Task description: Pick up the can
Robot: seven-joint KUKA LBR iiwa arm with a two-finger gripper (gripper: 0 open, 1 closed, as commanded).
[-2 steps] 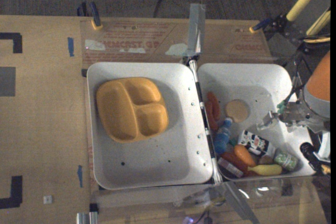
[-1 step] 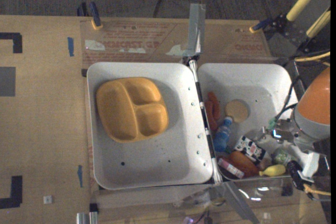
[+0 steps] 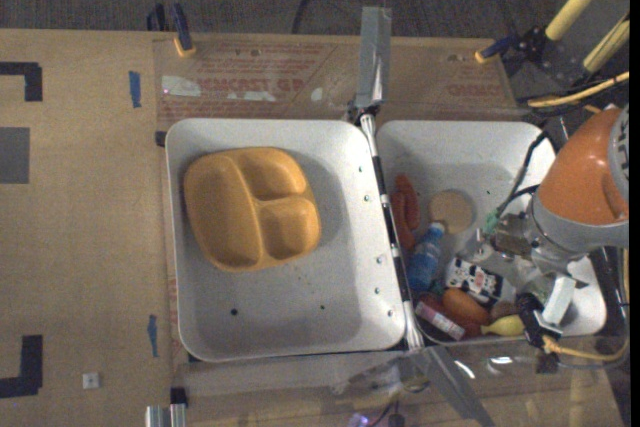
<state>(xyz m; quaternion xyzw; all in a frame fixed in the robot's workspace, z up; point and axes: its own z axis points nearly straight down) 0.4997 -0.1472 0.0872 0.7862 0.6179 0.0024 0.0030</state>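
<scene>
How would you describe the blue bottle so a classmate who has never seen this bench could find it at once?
Start at the right-hand white bin, the one the arm reaches over. Along its left wall lies a cluster of small items; the blue bottle lies there, just right of the long red item. It is the cluster's only blue thing.

Grey arm [image 3: 560,230], orange band, black cables.
</scene>
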